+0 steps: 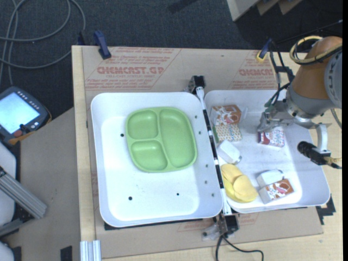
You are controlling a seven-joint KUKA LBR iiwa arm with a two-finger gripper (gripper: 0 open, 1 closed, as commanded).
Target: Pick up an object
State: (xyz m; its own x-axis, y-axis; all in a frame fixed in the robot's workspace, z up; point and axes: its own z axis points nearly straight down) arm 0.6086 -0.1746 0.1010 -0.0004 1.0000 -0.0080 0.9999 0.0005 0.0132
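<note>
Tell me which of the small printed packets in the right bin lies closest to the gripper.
The red-and-white packet directly under the gripper, near the bin's far right side. The orange-patterned packet sits by the divider; the third packet lies at the near edge.

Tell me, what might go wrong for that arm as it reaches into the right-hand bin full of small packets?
The gripper sits at the edge of a small red and white packet, not over its middle, so it may pinch a corner and slip off. The packet looks flat, which could leave little to grab. Another carton and a white object lie close together in the right bin, so a nudge could shift things.
</note>
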